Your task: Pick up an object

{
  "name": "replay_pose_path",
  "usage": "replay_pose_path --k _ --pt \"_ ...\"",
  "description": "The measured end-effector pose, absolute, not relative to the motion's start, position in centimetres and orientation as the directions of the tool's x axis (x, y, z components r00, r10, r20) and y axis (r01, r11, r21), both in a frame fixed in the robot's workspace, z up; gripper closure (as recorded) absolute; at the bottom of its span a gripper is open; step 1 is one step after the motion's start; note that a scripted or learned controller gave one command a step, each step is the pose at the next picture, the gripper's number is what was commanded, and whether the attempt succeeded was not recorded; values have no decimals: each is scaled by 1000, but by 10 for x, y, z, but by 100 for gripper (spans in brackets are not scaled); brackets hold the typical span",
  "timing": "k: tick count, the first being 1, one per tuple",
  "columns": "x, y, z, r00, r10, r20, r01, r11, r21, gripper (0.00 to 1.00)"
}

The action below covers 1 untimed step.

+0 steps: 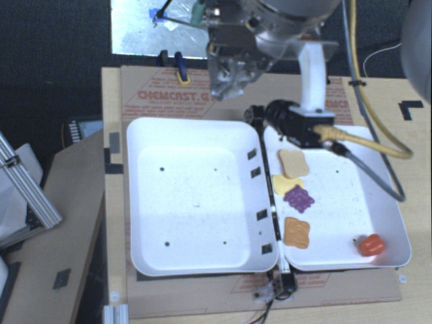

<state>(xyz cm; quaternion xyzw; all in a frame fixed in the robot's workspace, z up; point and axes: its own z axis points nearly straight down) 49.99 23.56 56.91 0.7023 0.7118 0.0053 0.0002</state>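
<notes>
Nearest the camera, in the right bin, a small red-orange piece like a tomato sits by the front right corner. Just beside the divider an orange waffle-like piece lies flat, its long axis running front to back. Behind it comes a purple grape cluster, touching a yellow piece, then a tan bread slice with its longer side also front to back, tilted slightly. The left bin lies alongside on the worktop. Farthest back, the gripper hangs above the rear rim of the left bin, well apart from every piece; whether it is wide or narrow I cannot tell. I judge this the approach step: nothing is grasped, and the next move calls for travelling over the right bin, choosing one piece and descending squarely across its short side.
</notes>
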Motion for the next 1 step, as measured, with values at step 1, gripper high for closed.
replay_pose_path --k 1 --pt "500 236 568 -14 1000 7 1000 14 7 0"
